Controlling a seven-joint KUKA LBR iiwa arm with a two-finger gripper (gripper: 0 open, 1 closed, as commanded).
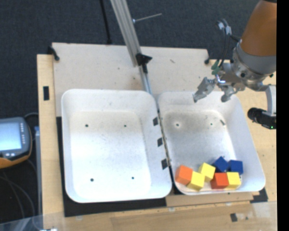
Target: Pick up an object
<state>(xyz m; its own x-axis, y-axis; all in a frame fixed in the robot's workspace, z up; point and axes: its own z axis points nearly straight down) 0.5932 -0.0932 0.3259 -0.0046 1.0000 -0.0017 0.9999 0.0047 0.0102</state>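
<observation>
Blocks (209,173) — orange, yellow, blue — sit bunched against the 5 o'clock corner of the right bin (241,124), likely piled there by the sloped wall. Gripper (213,94) hangs over the bin's 12 o'clock rim, fingers spread, nothing between them, well apart from the pile. Left bin (72,105) lies at 9 o'clock. Metal rail (127,28) slants in at 11 o'clock, clear of the path; tight clustering may hinder a clean grasp.

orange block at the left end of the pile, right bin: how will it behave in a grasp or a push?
The orange block looks like a rigid cube with flat faces, so it probably slides rather than rolls. It seems small, likely light. A yellow block sits against it near the right bin's front wall, so a push would likely shift both. The gripper is open, far from it.
</observation>
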